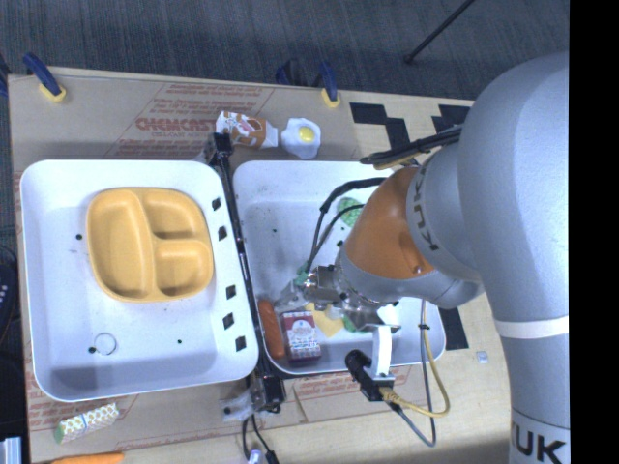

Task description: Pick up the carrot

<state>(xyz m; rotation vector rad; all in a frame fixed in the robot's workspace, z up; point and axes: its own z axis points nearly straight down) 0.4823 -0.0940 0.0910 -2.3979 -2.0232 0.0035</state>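
The carrot [270, 329], a short orange-red stick, lies in the right bin [266, 196] against its left wall, near the front corner. A red box [302, 336] lies right beside it, touching or nearly so. My gripper [323, 296] is low in the same bin, just up and to the right of the box. The orange-banded wrist [387, 240] covers most of it. I see nothing held in it, and the carrot rests on the bin floor, apart from it.
A yellow piece [332, 325] sits beside the red box, and something green [350, 215] peeks out behind the wrist. The left bin [44, 259] holds a yellow divided tray [150, 242]. A toy egg [303, 136] and a small packet [242, 129] lie behind the bins.
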